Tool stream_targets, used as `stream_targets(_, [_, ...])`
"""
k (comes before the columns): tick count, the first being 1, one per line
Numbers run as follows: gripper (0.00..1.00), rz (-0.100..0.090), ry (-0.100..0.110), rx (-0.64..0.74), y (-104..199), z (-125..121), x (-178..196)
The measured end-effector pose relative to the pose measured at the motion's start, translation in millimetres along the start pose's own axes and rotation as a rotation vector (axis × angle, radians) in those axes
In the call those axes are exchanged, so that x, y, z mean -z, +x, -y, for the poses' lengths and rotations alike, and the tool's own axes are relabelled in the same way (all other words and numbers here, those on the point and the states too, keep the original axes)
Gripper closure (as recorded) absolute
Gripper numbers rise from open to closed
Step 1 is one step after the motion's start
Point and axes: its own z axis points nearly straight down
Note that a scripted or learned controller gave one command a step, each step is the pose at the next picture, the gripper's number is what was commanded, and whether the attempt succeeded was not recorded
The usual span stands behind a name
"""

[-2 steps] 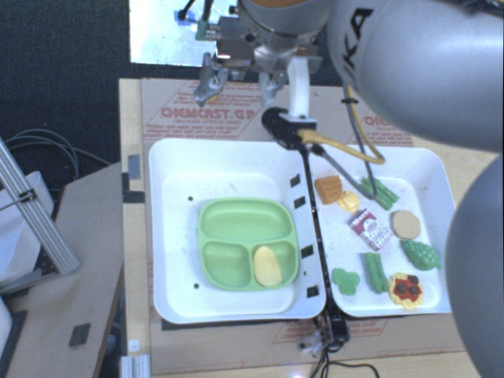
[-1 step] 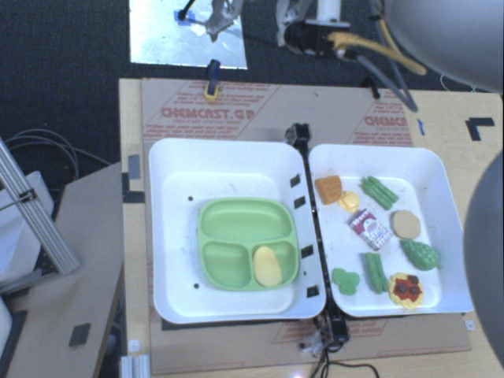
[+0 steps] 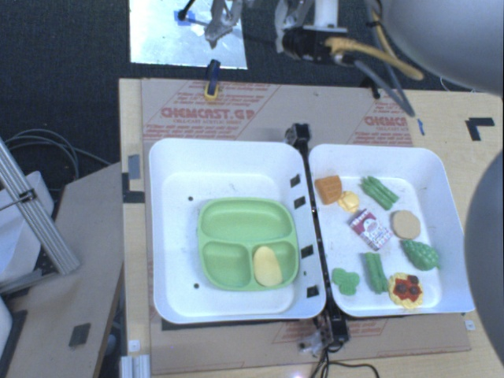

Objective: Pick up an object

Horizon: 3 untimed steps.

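Note:
My gripper (image 3: 218, 27) hangs at the top of the view, over a shiny metal sheet (image 3: 161, 22) beyond both bins, far from every object. In the left bin (image 3: 173, 179) lies a green divided tray (image 3: 236, 227) with a yellow oval piece (image 3: 268, 266) in its lower right compartment. The right bin (image 3: 437, 172) holds several toy foods: an orange block (image 3: 328, 188), a small yellow piece (image 3: 349, 201), green beans (image 3: 379, 192), a red-and-white packet (image 3: 370, 230), a tan round cookie (image 3: 406, 225), a green bumpy piece (image 3: 421, 254) and a pizza slice (image 3: 406, 289).
The arm's grey body (image 3: 441, 22) looms blurred across the top right, with a yellow cable (image 3: 370, 53) beneath it. A black divider (image 3: 309, 211) runs between the bins. Another green bean (image 3: 375, 272) and a green leafy piece (image 3: 344, 280) lie near the right bin's front.

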Motion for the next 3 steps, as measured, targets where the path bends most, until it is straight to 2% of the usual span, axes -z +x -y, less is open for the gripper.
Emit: stream_targets(3, [0.0, 0.0, 0.0, 0.0, 0.0, 0.0, 0.0])
